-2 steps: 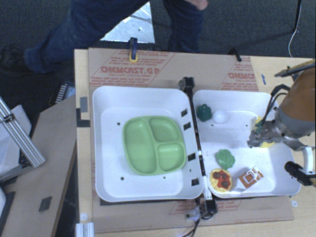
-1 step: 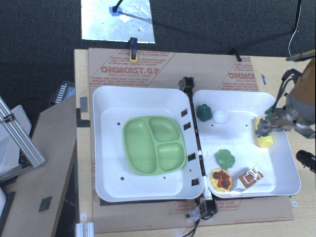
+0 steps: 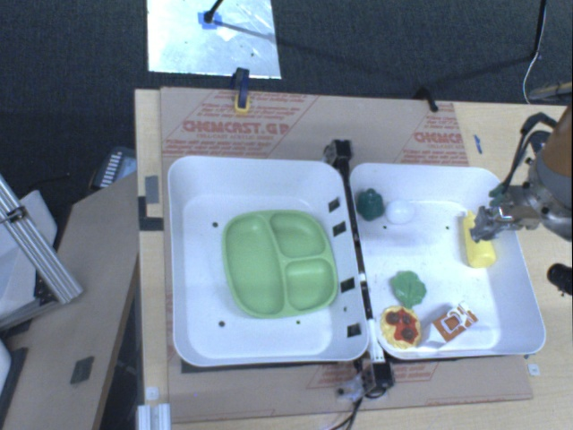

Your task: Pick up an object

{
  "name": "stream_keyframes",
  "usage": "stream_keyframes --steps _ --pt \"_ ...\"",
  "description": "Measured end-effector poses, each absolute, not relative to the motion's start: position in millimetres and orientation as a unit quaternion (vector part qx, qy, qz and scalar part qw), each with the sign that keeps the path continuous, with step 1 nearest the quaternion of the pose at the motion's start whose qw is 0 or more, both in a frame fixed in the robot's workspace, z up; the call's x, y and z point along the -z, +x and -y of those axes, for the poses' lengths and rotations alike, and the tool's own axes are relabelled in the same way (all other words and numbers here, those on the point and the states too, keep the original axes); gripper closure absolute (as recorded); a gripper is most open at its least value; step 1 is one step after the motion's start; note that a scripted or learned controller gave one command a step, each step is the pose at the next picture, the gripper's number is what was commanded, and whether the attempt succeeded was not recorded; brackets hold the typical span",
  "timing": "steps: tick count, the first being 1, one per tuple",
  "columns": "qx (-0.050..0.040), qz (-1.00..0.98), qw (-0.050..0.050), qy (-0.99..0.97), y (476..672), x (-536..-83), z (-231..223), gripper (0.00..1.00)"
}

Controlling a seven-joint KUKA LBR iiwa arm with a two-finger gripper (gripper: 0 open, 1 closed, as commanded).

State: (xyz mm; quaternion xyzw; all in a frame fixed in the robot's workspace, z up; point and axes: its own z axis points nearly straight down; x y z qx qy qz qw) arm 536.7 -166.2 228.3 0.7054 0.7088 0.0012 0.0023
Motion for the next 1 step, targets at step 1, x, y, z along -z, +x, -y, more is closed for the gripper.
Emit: stream_keyframes --steps 1 --pt "-0.0019 -0.711 0.001 0.703 547.2 -238.3 110.6 1.0"
